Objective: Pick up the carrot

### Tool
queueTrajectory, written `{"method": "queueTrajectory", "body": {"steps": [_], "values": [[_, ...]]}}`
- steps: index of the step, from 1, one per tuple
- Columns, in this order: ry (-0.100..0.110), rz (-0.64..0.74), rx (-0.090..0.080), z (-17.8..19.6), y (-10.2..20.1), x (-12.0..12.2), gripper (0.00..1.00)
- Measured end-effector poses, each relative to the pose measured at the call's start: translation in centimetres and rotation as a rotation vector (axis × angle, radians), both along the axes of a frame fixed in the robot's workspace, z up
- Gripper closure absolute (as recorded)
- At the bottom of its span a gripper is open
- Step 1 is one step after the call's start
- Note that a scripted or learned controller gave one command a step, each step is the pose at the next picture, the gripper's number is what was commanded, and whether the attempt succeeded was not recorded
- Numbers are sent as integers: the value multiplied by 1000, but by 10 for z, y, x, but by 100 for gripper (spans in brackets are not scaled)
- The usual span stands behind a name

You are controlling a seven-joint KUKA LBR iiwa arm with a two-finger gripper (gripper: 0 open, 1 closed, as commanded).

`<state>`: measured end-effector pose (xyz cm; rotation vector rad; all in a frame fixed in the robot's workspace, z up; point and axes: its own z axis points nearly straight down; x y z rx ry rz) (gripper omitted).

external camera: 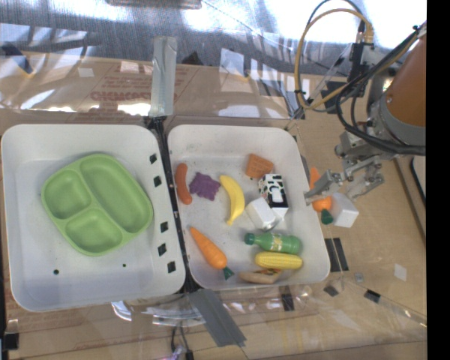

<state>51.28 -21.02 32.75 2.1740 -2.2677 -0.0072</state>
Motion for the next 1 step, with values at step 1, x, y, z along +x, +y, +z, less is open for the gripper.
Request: {"method": "queueTrajectory", "body": {"steps": [1], "values": [[-2, 146, 0, -27, 36, -28, 100]]}}
